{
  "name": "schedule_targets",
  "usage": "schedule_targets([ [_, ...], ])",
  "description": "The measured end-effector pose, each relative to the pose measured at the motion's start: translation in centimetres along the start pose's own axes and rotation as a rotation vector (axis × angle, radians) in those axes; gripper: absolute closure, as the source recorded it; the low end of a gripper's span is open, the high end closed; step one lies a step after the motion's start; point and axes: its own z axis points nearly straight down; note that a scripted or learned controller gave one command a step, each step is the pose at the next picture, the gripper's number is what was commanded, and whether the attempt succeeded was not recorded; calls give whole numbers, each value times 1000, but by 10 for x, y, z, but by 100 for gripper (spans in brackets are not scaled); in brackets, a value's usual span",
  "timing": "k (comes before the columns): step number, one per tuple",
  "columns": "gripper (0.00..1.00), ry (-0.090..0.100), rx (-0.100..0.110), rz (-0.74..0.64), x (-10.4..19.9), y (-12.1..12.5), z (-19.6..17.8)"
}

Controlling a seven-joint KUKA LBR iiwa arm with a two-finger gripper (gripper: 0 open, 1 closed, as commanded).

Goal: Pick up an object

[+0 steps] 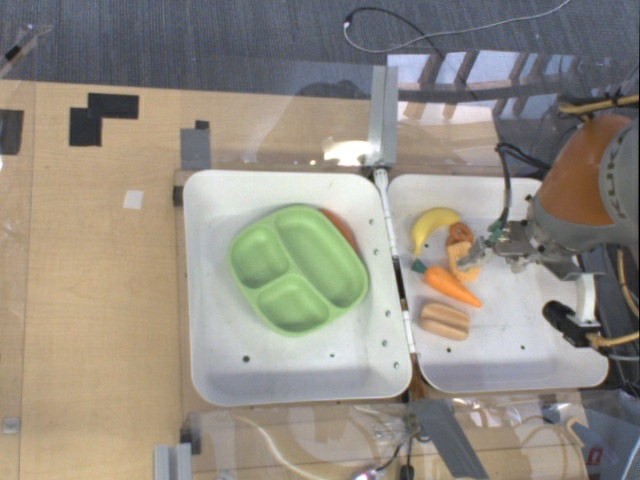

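Lying nearest in the right bin [520, 353] is a hot dog [444, 320], with a carrot [451, 286] just beyond it. Behind the carrot stands a small brown and yellow object [460, 247], and the gripper [478, 249] sits right against it; whether it is spread or pinching cannot be told. Farthest in this bin is a banana [431, 226]. The left bin [215, 363] on the desk [90, 298] holds a green divided plate [297, 268] covering a reddish item [343, 227].
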Motion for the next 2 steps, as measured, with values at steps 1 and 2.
schedule_targets([
  [1, 0, 2, 4, 350, 36, 6, 1],
  [2, 0, 1, 4, 567, 65, 1, 2],
])
